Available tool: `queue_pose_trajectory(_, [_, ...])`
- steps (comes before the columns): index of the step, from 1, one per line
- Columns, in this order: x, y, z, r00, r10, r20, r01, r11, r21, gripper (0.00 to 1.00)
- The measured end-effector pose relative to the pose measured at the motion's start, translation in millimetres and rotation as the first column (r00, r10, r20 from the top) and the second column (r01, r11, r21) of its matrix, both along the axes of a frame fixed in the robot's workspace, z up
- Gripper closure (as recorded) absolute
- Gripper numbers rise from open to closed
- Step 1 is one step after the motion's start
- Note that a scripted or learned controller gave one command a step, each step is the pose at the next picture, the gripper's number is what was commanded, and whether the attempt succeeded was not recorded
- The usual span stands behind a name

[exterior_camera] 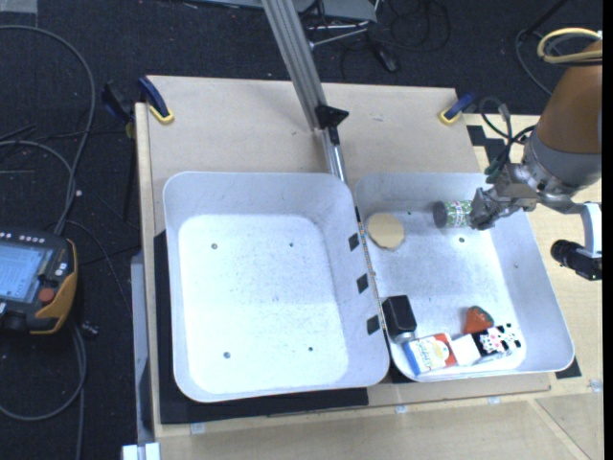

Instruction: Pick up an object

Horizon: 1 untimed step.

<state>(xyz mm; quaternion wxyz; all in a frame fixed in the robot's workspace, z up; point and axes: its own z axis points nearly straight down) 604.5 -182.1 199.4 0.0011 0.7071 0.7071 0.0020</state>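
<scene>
bins [259,209]: white, finely speckled
arm [573,113]: grey with an orange band
disc [386,230], left of the gripper [479,214]: pale tan
bottle [454,213], just beside the gripper: greenish, dark cap
block [398,312], below-left: black
lump [478,319], below: red-orange
box [500,341], below: white with black spots

On the counter [249,137] sit two white bins: the left bin [259,185] and the right bin [536,286]. In the right bin, the pincer [476,215] is just beside a small bottle [450,214], with a tan disc [386,230] near the divider. A black block [398,314], a red-and-white box [436,353], a red piece [478,319] and a dotted card [500,341] cluster at its near edge.
</scene>
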Motion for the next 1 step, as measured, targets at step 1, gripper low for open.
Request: queue_pose_trajectory(1, [-26.0,0.2,39.4,0.997,0.072,-0.002,-0.072,0.997,-0.002,1.00])
